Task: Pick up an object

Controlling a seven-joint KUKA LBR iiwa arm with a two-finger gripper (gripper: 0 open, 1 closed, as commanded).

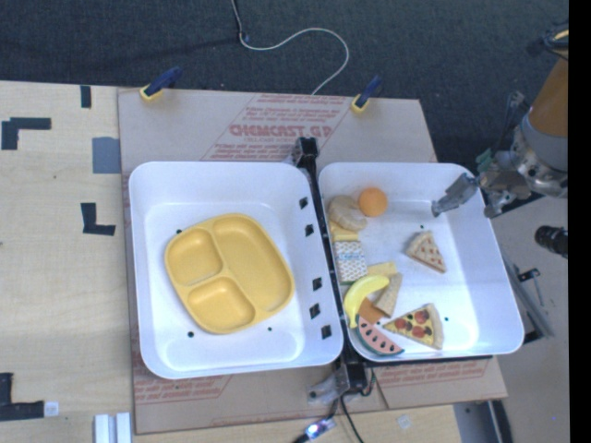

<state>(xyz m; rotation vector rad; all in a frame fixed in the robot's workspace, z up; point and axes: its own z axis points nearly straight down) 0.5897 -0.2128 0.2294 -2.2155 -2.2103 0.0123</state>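
Toy foods (383,289) in right bin (480,275); gripper (469,195) apparently empty above.

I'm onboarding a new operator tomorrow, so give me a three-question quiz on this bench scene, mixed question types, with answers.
1. True or false: the yellow divided plate lies in the same bin as the pizza slice.
2. Multiple choice: what sits right beside the orange ball? A) watermelon slice B) bread roll C) banana
3. Fill in: the pincer hovers over the ____ bin's far right corner, as the camera sees it.

Key: 1 false, the plate is alone in the left bin; 2 B, the bread roll; 3 right.
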